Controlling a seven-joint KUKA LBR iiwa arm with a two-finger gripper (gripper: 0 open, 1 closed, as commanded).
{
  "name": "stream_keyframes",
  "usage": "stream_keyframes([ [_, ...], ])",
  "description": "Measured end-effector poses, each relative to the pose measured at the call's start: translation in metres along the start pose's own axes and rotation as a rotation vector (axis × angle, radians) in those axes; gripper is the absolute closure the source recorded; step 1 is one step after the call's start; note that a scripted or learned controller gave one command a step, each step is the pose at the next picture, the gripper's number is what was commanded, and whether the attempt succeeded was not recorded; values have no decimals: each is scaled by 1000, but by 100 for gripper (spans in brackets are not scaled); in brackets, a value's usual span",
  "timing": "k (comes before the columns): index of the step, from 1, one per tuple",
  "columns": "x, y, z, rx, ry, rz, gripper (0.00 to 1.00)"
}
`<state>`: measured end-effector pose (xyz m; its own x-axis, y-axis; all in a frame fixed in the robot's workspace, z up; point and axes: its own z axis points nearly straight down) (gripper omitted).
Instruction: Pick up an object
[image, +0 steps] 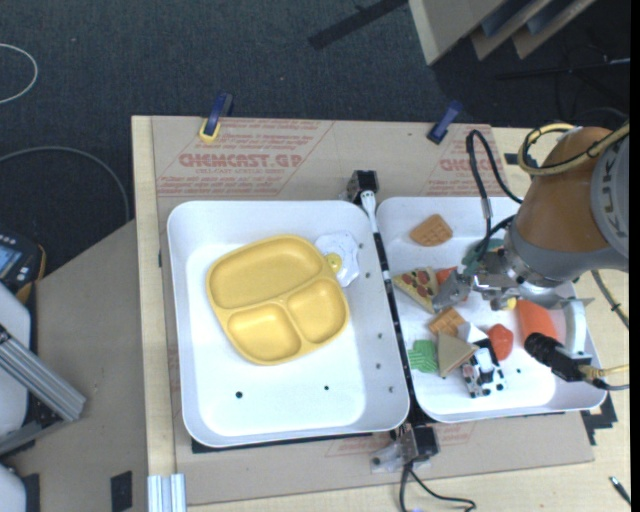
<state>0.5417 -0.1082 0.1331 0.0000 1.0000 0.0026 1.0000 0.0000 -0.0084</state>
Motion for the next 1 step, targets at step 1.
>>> stream_keyframes([
  [1, 1, 0, 51, -3, -1, 1, 0],
])
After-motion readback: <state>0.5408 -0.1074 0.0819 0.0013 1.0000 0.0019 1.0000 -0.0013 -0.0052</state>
